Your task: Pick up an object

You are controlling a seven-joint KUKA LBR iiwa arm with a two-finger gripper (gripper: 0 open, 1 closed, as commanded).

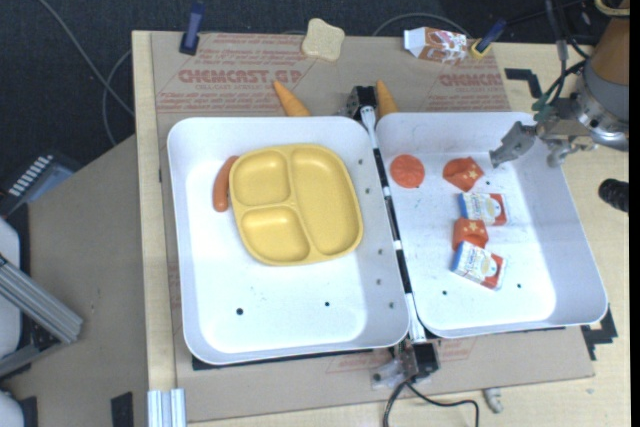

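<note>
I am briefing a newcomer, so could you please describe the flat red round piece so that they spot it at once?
Start at the right bin. In its upper left part, by the divider, lies the red disc. Unlike the chunky red strawberry beside it and the printed cartons below, it is flat, round and plain.

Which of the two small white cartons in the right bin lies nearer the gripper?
The upper carton, just below the red strawberry-like piece. The other carton lies lower, toward the bin's front edge, farther from the gripper.

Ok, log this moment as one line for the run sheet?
phase: approach | claw: over right bin, upper right, nothing held | nearest: red strawberry-like piece | left bin: yellow divided plate, sausage
</note>
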